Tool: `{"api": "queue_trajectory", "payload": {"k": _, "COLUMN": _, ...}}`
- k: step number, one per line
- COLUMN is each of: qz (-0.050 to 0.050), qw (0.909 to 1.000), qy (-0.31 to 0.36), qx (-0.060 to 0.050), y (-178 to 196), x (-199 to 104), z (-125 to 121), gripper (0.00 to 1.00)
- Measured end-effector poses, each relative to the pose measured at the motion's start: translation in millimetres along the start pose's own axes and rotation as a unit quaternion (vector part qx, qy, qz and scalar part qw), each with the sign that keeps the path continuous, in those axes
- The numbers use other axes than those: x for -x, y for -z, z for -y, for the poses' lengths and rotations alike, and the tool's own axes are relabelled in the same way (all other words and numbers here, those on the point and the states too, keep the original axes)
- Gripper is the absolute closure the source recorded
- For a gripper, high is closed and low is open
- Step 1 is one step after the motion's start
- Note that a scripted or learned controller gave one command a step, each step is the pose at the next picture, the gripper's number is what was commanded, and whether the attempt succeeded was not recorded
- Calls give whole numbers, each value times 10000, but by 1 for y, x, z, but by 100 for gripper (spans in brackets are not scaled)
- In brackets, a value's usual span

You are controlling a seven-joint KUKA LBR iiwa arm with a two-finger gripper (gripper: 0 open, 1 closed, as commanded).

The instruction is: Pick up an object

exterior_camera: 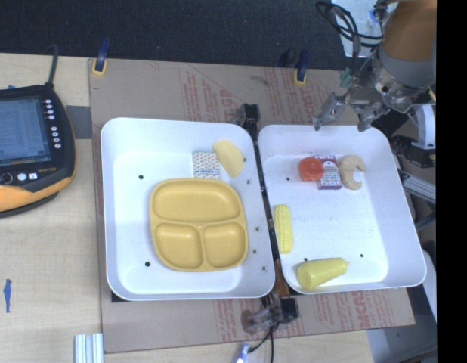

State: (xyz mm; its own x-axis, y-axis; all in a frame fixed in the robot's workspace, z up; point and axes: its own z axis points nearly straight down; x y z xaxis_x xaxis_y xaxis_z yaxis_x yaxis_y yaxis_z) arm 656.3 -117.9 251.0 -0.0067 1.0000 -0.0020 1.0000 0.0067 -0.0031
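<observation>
Lying nearest the camera, at the front edge of the right bin (403,225): a pale yellow tapered piece (321,272), long axis running roughly left to right with a slight upward tilt toward the right, blunt end at the left. Resting just behind it, along the right bin's left wall: a corn cob (283,228), long axis pointing front to back. Sitting toward the back of the same bin, bunched together: a red round item (310,169), a small printed packet (329,175) partly tucked under it, and a curved tan piece (353,172) touching the packet's right side, its open curve facing left; packet print too small to read. Filling much of the left bin (116,203): a yellow divided tray (197,224) with three compartments, lying flat. Sitting behind the tray: a small checked packet (205,165) and a pale yellow wedge (229,157), slanting from back-left to front-right, close to each other. Hovering above the back rim of the right bin: the gripper (344,119), fingers spread wide apart, tips pointing down toward the bin, gripping nothing and touching nothing, well apart from the red item cluster. Getting cut off at the top and right: the arm's grey and orange body. Resting on the tabletop (37,263) at far left: a pendant with a screen (26,146), partly cropped.
</observation>
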Motion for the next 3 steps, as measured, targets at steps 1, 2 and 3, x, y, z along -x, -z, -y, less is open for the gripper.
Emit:
{"api": "queue_trajectory", "payload": {"k": 1, "qz": 22, "qw": 10000, "qy": -6, "qx": 50, "y": -153, "x": 52, "z": -3, "gripper": 0}}
{"api": "queue_trajectory", "payload": {"k": 2, "qz": 19, "qw": 10000, "qy": 4, "qx": 37, "y": -144, "x": 53, "z": -2, "gripper": 100}}
{"api": "queue_trajectory", "payload": {"k": 3, "qz": 18, "qw": 10000, "qy": -7, "qx": 22, "y": -154, "x": -12, "z": -2, "gripper": 100}}
